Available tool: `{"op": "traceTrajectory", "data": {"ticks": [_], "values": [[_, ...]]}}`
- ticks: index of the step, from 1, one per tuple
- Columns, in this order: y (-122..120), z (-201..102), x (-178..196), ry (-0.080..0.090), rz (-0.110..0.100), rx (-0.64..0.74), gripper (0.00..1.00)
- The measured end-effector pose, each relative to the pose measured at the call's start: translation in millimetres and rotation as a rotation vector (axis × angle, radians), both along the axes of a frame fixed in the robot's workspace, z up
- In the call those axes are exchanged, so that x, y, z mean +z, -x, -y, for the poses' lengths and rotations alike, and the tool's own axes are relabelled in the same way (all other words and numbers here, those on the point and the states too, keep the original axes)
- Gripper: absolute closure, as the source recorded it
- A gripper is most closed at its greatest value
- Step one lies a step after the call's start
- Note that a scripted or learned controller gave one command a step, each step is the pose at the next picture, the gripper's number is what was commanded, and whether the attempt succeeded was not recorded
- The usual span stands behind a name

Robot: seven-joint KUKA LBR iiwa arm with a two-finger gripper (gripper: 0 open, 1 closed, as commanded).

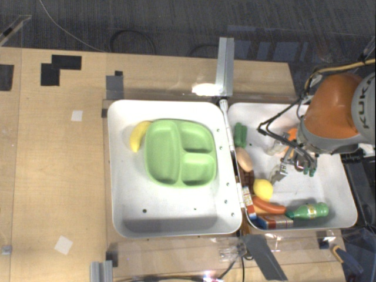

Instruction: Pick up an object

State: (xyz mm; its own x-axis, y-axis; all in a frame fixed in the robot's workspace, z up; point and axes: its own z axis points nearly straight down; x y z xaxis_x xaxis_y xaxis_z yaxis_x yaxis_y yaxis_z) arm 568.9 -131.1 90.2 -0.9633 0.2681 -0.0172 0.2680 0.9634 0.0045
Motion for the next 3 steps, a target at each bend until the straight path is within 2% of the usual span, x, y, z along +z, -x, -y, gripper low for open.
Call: {"op": "traceTrajectory", "data": {"ticks": [1, 2, 3], "values": [[-4, 0, 15, 0.004, 0.016, 0.005, 1.00], [-53, 46, 89, 0.006, -0.003, 0.178, 1.00], [-52, 45, 87, 0.004, -0.007, 0.179, 0.00]]}}
